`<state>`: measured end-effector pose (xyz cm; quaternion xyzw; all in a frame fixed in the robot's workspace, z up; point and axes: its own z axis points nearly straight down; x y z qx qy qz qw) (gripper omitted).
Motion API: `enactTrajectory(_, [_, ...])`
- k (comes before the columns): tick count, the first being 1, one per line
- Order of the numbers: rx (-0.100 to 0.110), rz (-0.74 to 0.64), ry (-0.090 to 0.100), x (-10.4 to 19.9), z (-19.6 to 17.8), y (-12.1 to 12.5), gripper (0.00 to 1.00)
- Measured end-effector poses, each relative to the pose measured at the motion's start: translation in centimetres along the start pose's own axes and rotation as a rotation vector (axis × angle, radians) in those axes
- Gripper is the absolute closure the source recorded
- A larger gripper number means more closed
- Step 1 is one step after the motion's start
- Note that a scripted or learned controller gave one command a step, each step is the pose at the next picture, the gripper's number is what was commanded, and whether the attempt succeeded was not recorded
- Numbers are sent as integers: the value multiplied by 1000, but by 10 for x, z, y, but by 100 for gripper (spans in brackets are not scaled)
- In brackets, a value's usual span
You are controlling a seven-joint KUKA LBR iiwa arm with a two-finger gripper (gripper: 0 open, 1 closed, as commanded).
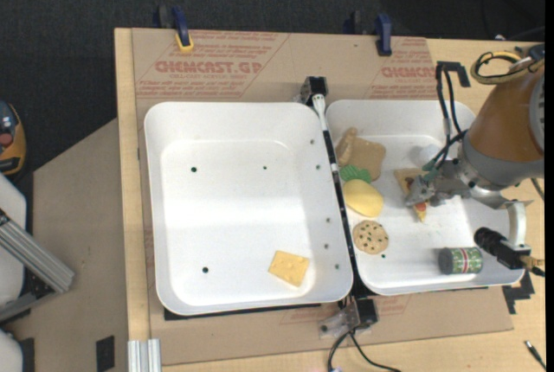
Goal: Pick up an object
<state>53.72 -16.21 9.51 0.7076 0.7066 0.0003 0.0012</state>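
Overhead slanted view of bench w/ two shallow white bins side by side. We see the left bin [173,137] holding one item: a yellow cheese wedge [289,267], near its front-right corner. The right bin [389,112] holds the rest. Along its left wall, back to front: a tan bread slice [362,156], a small green piece [354,174] just below it, a yellow lemon-like item [364,199] touching the green piece, and a round cookie w/ dark chips [370,237] just in front. A small can w/ green-and-red label [460,259] lies on its side near the bin's front-right corner.

The arm, w/ orange band [511,121] and grey wrist, reaches in from the right. The gripper [421,191] sits low over the right bin's middle, approx. beside a small brownish item [407,180] and a red-yellow bit [420,210]. Whether it is apart, together or clamped on anything, we cannot tell; parts too small and cluttered.
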Motion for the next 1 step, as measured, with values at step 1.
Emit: enactTrajectory(1, [-12,-12,2,103,-112,50,100])
